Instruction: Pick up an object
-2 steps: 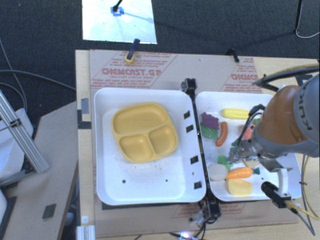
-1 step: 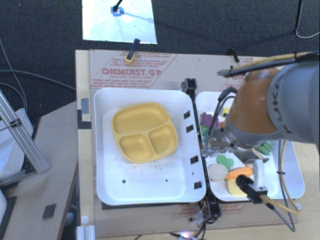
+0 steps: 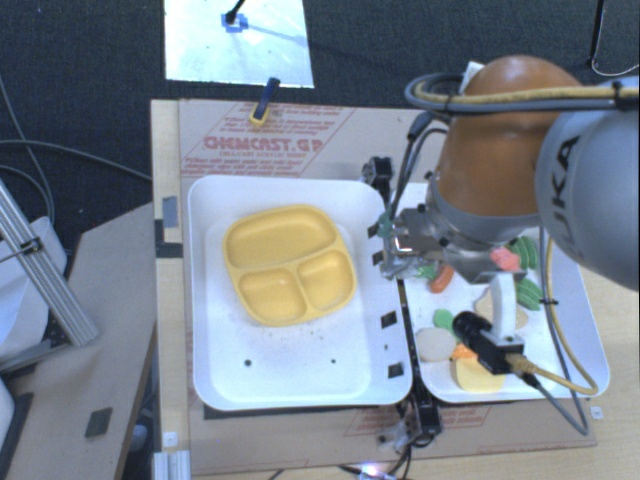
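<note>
Orange piece (image 3: 440,281) in your right bin (image 3: 592,366), white lump (image 3: 435,345) at its 6 o'clock, arm (image 3: 500,138) overhead, pincer (image 3: 440,263) state you cannot tell.

Left bin (image 3: 200,298): yellow three-compartment plate (image 3: 290,265), lying flat, toward the far side. Right bin (image 3: 590,353): small items close together, namely an orange piece (image 3: 441,281), pale round piece (image 3: 435,344), yellow piece (image 3: 478,376) at the near rim, green pieces (image 3: 527,253) and a pink-red piece (image 3: 506,259). Arm (image 3: 500,148) hangs over the right bin's far-left part. Both bins sit on a red-printed brown sheet (image 3: 265,143).
</note>
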You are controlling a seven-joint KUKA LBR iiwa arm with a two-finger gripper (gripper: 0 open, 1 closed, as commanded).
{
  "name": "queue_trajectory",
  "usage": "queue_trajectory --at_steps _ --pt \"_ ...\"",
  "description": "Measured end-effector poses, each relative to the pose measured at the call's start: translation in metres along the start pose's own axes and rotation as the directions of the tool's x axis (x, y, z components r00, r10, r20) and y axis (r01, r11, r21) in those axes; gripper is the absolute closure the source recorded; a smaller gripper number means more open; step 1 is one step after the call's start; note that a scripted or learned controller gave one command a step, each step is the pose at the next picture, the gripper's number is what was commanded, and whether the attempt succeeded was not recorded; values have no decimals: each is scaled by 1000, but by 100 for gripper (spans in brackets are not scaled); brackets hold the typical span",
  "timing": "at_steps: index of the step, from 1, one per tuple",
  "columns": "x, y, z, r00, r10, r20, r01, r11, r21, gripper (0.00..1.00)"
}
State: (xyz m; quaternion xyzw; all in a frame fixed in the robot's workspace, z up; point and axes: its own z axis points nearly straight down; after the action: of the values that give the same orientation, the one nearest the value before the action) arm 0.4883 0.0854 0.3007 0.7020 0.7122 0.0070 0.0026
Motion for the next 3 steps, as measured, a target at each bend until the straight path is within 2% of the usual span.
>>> queue_trajectory --at_steps 1,2,3 --pt "-84 0 -111 1000 19 8 -19 1000 -3 100" --pt "6 0 -107 1000 1 3 -1 1000 10 100" --pt "-42 39 21 1000 18 10 -18 1000 23 100"
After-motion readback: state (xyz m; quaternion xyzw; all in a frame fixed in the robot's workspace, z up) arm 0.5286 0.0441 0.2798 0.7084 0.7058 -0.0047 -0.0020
